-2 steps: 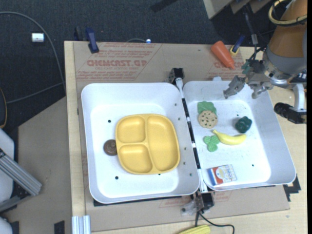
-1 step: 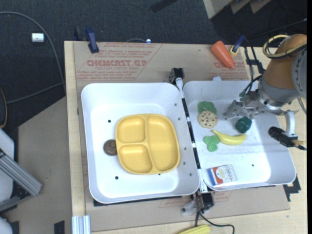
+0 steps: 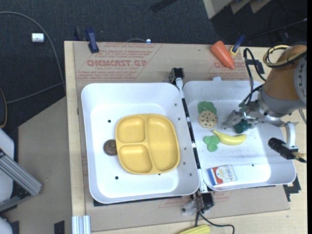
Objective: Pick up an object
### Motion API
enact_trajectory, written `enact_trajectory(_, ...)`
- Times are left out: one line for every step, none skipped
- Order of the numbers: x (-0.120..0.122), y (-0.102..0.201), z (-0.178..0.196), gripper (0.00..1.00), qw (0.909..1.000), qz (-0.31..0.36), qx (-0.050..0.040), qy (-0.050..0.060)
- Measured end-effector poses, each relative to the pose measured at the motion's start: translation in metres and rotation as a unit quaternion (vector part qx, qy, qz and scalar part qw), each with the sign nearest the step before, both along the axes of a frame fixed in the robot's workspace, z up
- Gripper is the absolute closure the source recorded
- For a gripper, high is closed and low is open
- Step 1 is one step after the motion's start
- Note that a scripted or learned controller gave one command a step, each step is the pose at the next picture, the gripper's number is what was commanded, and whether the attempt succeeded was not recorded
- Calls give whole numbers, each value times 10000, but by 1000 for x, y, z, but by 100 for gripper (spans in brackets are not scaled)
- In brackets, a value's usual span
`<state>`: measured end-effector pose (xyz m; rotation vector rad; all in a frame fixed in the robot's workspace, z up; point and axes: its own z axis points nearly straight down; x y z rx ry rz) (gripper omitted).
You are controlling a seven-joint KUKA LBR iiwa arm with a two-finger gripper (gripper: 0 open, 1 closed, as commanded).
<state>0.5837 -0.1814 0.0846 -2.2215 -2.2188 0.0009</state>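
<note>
The end effector (image 3: pixel 237 122) sits low in the right bin (image 3: pixel 273 172), at the end of the grey arm (image 3: pixel 285 89) entering from the right. Its metal fingers angle down and to the left over a small dark teal object (image 3: pixel 241 127); whether they are spread or closed on it cannot be told from this view.

The teal object lies just above the right end of a yellow banana (image 3: pixel 230 139), touching or nearly touching it. A green leafy piece (image 3: pixel 211 142) lies at the banana's left end. Above it is a round speckled cookie (image 3: pixel 207 118), with another green piece (image 3: pixel 206 107) just behind it. A small carton with red and blue print (image 3: pixel 223 175) lies flat near the front wall of the right bin.

The left bin (image 3: pixel 97 145) holds a yellow three-compartment plate (image 3: pixel 147 144) with a brown round object (image 3: pixel 110 147) touching its left rim. An orange carrot-shaped object (image 3: pixel 223 54) rests on the bench (image 3: pixel 117 62) behind the right bin.
</note>
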Motion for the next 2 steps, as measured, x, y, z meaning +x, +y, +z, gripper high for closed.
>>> enact_trajectory(1, 0, 10, 100, 10000, -1, -2, -13)
enact_trajectory(-27, 97, 101, 100, 10000, 19, 1, -17)
